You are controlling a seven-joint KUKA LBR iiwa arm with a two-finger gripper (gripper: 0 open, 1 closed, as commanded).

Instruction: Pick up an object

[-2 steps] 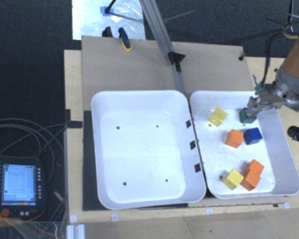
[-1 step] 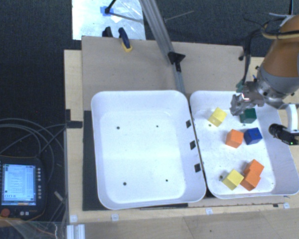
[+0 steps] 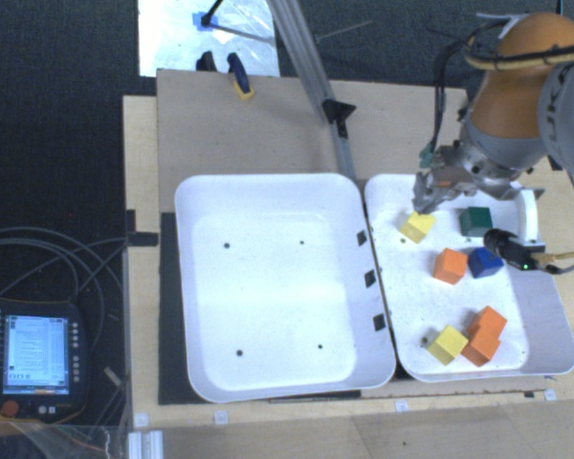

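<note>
The gripper (image 3: pixel 429 197) hangs low over the right bin (image 3: pixel 545 338); its opening cannot be determined, and no object is visibly held. A yellow block (image 3: pixel 417 227) lies just below and beside it, apparently the pick target, with the other blocks farther off.

Handheld control pendant (image 3: pixel 27 360) with lit screen and looping cables (image 3: pixel 67 256) on dark floor, left of bench.

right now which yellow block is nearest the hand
The upper yellow block, just below the hand; the other yellow block lies at the bin's near edge.
</note>
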